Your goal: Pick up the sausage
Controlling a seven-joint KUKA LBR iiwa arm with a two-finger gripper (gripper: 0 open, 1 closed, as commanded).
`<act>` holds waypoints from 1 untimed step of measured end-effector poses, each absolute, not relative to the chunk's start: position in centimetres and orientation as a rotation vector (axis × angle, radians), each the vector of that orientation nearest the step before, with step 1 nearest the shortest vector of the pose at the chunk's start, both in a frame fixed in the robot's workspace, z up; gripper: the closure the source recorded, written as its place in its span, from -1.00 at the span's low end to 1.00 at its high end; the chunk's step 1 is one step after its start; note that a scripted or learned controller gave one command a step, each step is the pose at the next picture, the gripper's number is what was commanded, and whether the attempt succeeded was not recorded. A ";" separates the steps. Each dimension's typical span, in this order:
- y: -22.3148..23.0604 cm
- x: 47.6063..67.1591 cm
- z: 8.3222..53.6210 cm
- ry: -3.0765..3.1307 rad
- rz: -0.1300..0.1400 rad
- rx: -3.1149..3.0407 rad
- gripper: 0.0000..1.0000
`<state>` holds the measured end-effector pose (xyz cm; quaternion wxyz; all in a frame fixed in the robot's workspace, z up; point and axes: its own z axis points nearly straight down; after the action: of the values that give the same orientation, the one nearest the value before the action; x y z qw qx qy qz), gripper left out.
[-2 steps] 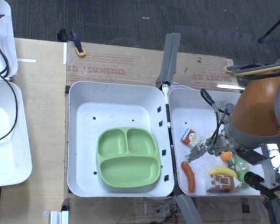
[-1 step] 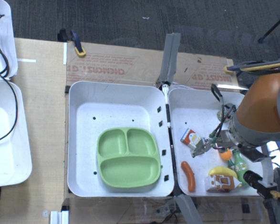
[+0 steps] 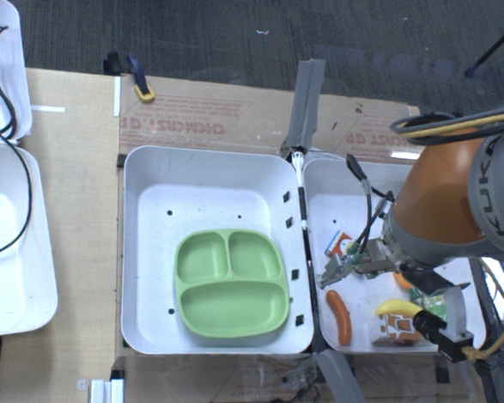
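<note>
hovering over the right bin [image 3: 318, 244], the arm [image 3: 441, 201] has its gripper [image 3: 344, 265] low near the bin's middle, just up and slightly right of the sausage [image 3: 339, 317]. can't tell if the tool is open or closed: the wrist and cabling block that detail. nothing visible between the tips, so no grasp yet by my read.

sausage lies flat on the bin floor near the front-left corner, long axis running roughly front to back, close to the divider wall. that wall probably limits approach from the left, so coming in from above makes sense.

clutter: banana [image 3: 399, 309] and a brown packet [image 3: 395, 333] to the sausage's right, apart from it; a red-and-white item [image 3: 338, 244] just behind the gripper. left bin [image 3: 146, 232] holds a green tray [image 3: 229, 285], irrelevant here.
</note>
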<state>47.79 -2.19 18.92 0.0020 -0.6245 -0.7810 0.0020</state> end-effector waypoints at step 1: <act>-2.2 47.8 18.9 -2.456 0.007 -1.953 -1.00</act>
<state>47.79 -2.16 18.91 0.0019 -0.6225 -0.7826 0.0022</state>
